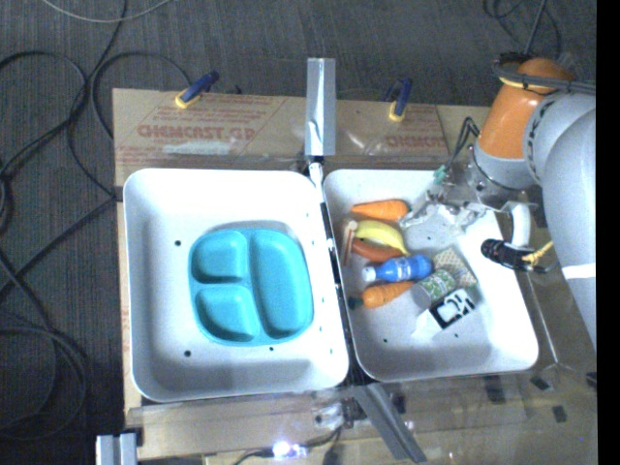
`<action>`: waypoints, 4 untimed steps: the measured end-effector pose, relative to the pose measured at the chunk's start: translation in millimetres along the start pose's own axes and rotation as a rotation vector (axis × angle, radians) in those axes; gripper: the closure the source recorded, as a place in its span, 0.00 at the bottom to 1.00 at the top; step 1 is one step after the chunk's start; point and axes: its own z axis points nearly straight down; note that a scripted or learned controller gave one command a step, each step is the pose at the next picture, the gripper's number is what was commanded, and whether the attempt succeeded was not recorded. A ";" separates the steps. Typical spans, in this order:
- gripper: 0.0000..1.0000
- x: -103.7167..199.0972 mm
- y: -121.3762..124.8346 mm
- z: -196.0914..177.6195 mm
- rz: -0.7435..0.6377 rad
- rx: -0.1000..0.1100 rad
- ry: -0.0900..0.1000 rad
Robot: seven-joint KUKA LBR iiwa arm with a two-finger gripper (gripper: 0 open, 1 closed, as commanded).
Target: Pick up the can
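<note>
The can [437, 285], small with a greenish patterned label, lies on its side in the middle of the right bin [504, 352], just right of a blue bottle [399, 269]. My gripper [453, 198] hangs over the back right part of that bin, above a crumpled silvery wrapper [429, 223]. It sits well behind the can and apart from it, and nothing shows as held.
An orange carrot [381, 209], a yellow banana [380, 233], a second carrot [384, 295] and a black-and-white packet [452, 308] crowd the right bin around the can. The left bin [155, 260] holds a blue divided tray [252, 284].
</note>
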 end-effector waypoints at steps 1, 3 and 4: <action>0.00 14.5 -3.7 -0.5 0.025 -0.005 -0.036; 1.00 -5.3 7.4 -9.8 -0.014 -0.025 -0.016; 1.00 -6.6 -0.6 -49.1 0.053 -0.050 -0.015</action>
